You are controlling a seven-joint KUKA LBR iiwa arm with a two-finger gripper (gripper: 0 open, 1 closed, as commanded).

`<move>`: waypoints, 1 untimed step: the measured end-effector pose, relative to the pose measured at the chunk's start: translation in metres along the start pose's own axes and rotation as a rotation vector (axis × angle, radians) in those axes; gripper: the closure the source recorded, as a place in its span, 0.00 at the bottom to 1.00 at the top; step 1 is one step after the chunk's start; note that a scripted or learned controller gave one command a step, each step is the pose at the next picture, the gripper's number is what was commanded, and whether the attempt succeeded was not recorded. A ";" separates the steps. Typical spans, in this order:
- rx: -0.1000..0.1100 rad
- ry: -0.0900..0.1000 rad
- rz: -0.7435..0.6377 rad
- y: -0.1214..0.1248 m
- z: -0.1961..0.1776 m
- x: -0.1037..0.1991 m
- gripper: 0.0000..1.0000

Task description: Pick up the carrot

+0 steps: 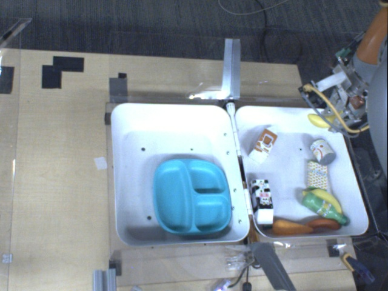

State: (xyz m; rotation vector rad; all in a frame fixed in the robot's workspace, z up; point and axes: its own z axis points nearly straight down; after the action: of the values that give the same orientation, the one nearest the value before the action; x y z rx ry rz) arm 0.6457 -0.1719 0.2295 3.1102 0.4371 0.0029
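The carrot (291,226) is orange and lies flat along the front wall of the right bin (285,117), just below a small black-and-white carton (262,200). A reddish-brown sausage-like piece (325,224) touches its right end. My gripper (337,102) hangs over the back right corner of that bin, far from the carrot and well above it. Nothing is visibly held in it.
The right bin also holds a brown-and-white carton (264,143), a grey can (322,151), a patterned packet (316,176), a green-and-yellow item (324,204) and a yellow piece (317,120) near the gripper. A blue divided plate (191,195) lies in the left bin (139,138).
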 end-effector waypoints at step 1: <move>-0.001 0.002 -0.111 -0.012 -0.071 -0.003 1.00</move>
State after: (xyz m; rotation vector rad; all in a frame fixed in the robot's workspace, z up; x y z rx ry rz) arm 0.6392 -0.1615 0.3002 3.0804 0.6083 0.0065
